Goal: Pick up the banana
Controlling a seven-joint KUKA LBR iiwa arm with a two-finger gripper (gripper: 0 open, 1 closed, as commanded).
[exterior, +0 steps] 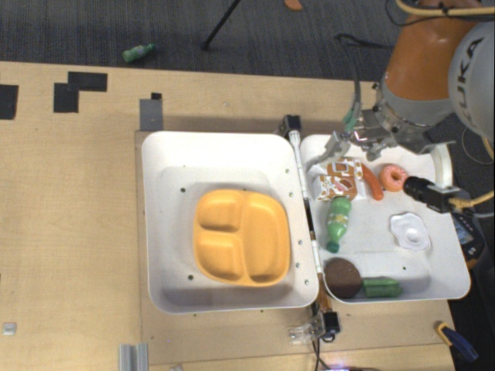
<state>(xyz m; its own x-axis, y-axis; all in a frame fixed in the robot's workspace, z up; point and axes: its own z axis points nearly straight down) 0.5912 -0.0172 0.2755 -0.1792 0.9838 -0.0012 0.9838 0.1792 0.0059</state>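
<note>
My gripper (349,139) hangs over the back left part of the right bin (433,284), under the orange band of the arm (421,52). Directly below and in front of it lies a brown-and-white patterned packet (340,181). An orange carrot-like piece (373,184) and a pink donut (394,178) lie just right of the packet. The arm's bulk hides the bin's back edge.
The right bin also holds a green bottle (336,222), a white lid-like piece (408,232), a brown round cookie (343,277) and a green cucumber (381,287). A yellow divided plate (240,236) sits in the left bin (166,207). Cables run along the right.
</note>
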